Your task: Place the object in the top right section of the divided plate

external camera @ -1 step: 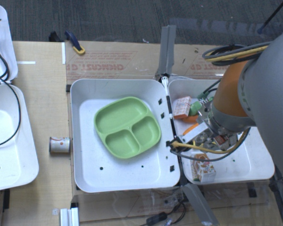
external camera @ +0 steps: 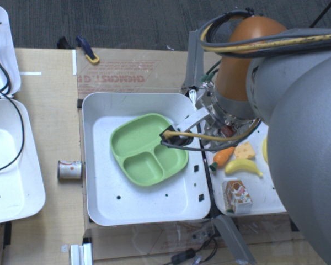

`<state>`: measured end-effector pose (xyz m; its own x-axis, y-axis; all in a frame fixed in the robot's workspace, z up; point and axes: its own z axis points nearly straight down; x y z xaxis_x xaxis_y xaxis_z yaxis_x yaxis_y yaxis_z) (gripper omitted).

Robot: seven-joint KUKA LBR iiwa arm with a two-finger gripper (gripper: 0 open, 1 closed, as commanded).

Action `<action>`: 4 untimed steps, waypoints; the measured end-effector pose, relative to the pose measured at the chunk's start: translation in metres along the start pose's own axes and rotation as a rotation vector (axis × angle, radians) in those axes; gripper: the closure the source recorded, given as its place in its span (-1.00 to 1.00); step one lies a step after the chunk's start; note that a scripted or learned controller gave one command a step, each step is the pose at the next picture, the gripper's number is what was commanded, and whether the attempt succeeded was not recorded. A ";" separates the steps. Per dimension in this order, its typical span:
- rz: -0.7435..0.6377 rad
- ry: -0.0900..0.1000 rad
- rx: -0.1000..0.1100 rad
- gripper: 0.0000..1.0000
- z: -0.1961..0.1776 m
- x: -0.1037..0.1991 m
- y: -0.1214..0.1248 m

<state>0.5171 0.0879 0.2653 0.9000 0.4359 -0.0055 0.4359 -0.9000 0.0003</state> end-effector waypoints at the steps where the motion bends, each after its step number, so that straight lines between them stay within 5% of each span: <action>1: -0.376 -0.001 0.001 1.00 0.068 0.046 -0.016; 2: -0.197 0.021 -0.004 1.00 0.155 0.114 -0.024; 3: -0.175 0.005 0.000 1.00 0.142 0.160 -0.068; 4: -0.274 0.039 -0.011 1.00 0.159 0.092 -0.086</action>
